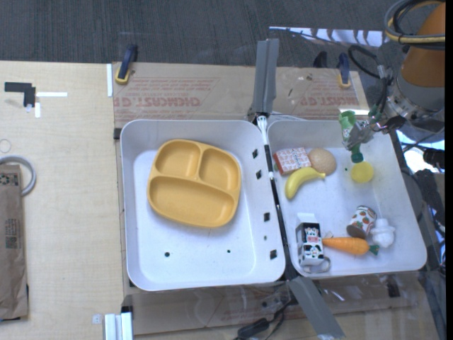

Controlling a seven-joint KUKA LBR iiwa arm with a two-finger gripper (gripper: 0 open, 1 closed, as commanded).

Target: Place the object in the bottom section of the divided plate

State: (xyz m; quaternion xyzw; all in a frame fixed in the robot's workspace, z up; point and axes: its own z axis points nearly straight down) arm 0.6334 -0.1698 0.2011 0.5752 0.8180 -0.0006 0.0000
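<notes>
Because the arm point(423, 41) is cut off at the upper right corner, little more than its orange band and some cabling can be seen, and the gripper point(357, 139) below it is a small greenish blur over the right bin point(417, 222); I cannot tell how far it is open or whether it has hold of anything. Just under it, toward six o'clock, lies a small yellow round thing point(362, 173), too small to name. The divided plate point(193, 183) sits in the left bin point(202, 261), at about eleven o'clock from that bin's middle. It is yellow-orange, rounded at the corners, with two small sections on top and one wide section along the bottom. In the right bin lie a banana point(303, 180), a red packet point(291, 159), a carrot point(347, 245) and a small cow-patterned carton point(310, 241).
</notes>
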